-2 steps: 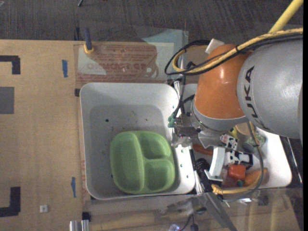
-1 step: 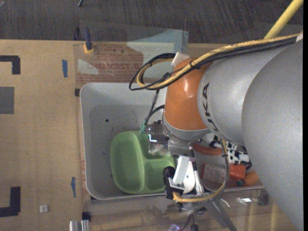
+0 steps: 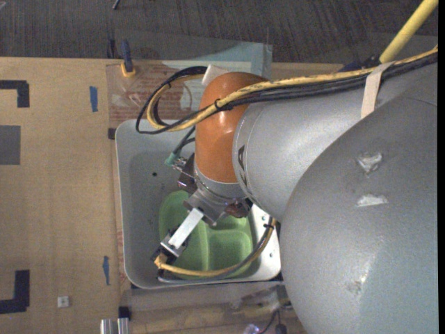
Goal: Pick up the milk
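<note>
White bin (image 3: 132, 186) on brown bench (image 3: 55, 200): pincer (image 3: 214, 211) is held directly above green divided tray (image 3: 229, 245). Milk's bearing from it cannot be told, nor can pincer's spread.

Milk: hidden, so no call on look, state or pose, upright or tipped, or which bin it lies in. Grey arm (image 3: 334, 186) with orange band (image 3: 222, 124) covers the middle and right of the view. Small white corner (image 3: 208, 69) pokes out just above the band, beyond the far rim of the bin (image 3: 119, 186); too covered to say whether it is the milk.
</note>
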`<act>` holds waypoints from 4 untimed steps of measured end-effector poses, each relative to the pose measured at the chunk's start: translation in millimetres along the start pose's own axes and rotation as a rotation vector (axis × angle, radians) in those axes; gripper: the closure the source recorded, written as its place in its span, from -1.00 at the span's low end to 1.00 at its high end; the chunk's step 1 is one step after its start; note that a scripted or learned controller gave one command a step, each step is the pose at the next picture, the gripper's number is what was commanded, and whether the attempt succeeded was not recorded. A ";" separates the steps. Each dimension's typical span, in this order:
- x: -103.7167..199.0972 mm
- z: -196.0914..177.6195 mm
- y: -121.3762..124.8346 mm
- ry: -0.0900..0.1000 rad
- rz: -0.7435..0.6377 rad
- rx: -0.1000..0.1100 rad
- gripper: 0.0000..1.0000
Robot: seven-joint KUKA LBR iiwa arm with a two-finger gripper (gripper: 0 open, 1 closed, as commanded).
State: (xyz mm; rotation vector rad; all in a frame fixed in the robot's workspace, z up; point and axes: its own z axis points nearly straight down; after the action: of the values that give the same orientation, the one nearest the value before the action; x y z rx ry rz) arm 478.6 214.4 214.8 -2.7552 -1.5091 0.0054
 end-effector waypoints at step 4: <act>79.2 75.1 105.3 0.004 0.710 0.000 -1.00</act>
State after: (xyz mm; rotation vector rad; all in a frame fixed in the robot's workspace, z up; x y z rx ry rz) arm 609.8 224.4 139.2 -3.1072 -0.4571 -0.0006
